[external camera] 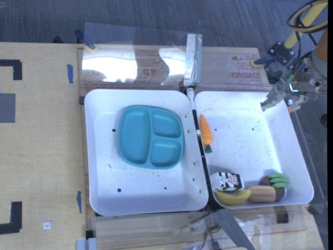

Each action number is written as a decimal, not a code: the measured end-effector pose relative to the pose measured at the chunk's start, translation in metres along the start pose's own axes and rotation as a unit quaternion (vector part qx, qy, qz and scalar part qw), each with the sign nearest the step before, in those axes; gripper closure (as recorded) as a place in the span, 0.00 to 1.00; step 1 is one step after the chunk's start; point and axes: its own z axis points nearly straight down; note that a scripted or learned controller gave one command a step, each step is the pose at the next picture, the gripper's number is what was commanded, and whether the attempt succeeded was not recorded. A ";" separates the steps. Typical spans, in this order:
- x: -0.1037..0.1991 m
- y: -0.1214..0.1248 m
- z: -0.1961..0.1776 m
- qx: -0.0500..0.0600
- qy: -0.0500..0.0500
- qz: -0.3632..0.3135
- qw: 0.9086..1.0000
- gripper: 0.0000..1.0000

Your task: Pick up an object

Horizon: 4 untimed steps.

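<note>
Pale wood of the bench [41, 139] is showing on the left, carrying two shallow white bins side by side, with grey floor beyond. Sitting in the left bin [99, 181] is a teal divided plate [151, 137], lying flat near the bin's middle, with one large section and two smaller ones. A clear plastic sheet [135, 61] is standing behind the bins, catching a bright glare.

Lying in the right bin [244, 139] are several toy foods. An orange carrot [206, 132] is resting against the bin's left wall, just beside the divider between the bins. Along the near edge, a yellow banana [232, 196] is lying on its side, touching a small black-and-white carton [229, 180] just behind it. Next to the banana, a tan bread-like roll [261, 193] is lying against a brown piece [278, 191] topped by a green item [278, 180].

Reaching in from the right, the robot's hand [285, 95] is hovering over the far right corner of the right bin, well apart from the toys. Whether its fingers are open or closed cannot be told. Yellow and black cables [307, 14] are looping above it.
</note>
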 end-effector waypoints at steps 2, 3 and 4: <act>0.054 -0.027 0.138 0.004 0.001 0.094 0.996 0.00; 0.082 -0.123 0.163 -0.002 0.001 0.085 0.996 0.00; 0.077 -0.121 0.163 -0.004 0.000 -0.027 1.000 0.00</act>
